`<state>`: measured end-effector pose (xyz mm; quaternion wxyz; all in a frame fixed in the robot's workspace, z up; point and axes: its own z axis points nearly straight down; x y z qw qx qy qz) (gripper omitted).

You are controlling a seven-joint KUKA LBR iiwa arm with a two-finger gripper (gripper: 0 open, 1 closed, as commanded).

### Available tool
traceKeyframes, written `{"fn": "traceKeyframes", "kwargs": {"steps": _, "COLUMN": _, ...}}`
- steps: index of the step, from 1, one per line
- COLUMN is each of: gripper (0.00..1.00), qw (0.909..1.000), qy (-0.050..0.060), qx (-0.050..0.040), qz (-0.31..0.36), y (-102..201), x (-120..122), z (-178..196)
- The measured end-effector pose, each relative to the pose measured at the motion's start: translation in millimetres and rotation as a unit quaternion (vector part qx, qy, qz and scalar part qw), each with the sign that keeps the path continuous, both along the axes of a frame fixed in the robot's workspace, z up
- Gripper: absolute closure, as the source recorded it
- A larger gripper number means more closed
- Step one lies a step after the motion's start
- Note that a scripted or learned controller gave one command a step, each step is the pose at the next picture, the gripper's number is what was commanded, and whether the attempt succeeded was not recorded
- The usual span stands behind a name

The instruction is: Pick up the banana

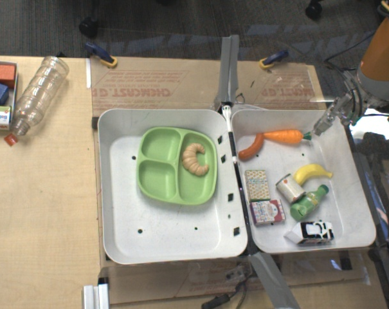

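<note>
Approaching: gripper (325, 125) up by bin's far edge, jaw state unclear; banana (312, 172) below-left, untouched — needs descent w/ alignment.

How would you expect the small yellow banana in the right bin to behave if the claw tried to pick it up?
The small yellow curved banana looks like a smooth plastic toy, so probably stiff, light and somewhat slippery. Its curve suggests it may pivot or rock if pinched off-centre. It lies close beside the small white can and the green bottle, so a push would likely nudge those too.

Croissant (195, 158) on plate (157, 172), L bin (117, 237).
</note>
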<state>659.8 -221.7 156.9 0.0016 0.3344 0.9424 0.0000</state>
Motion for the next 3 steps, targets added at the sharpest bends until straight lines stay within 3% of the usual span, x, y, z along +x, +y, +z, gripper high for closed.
{"fn": "traceKeyframes", "kwargs": {"steps": 1, "gripper": 1.00, "qw": 0.9625, "qy": -0.001, "qx": -0.0006, "qz": 0.271, "y": 6, "x": -16, "z": 1}}
{"fn": "traceKeyframes", "kwargs": {"steps": 2, "gripper": 1.00, "qw": 0.9938, "qy": 0.000, "qx": -0.0005, "qz": 0.111, "y": -1, "x": -63, "z": 57}}
{"fn": "traceKeyframes", "kwargs": {"steps": 3, "gripper": 1.00, "qw": 0.9968, "qy": -0.001, "qx": -0.0002, "qz": 0.080, "y": 0, "x": -8, "z": 1}}
